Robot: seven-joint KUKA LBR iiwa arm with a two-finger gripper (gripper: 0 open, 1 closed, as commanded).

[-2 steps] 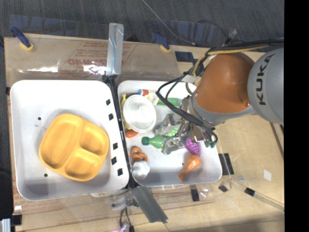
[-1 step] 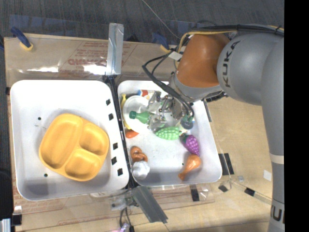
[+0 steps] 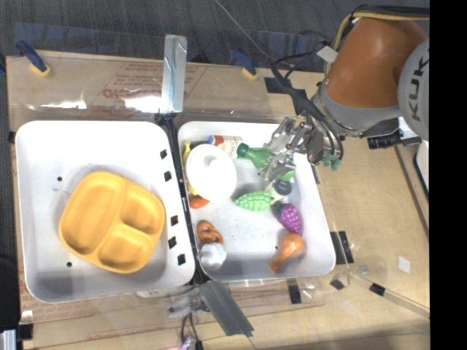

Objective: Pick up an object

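The gripper (image 3: 281,168) hangs low in the right bin (image 3: 317,257), by a green bottle (image 3: 252,152). I cannot tell its grip. A white bowl (image 3: 211,171), green corn (image 3: 254,200) and purple grapes (image 3: 290,216) crowd close. The arm (image 3: 372,64) reads "KU".

Slanted overhead view of both bins (image 3: 95,133)
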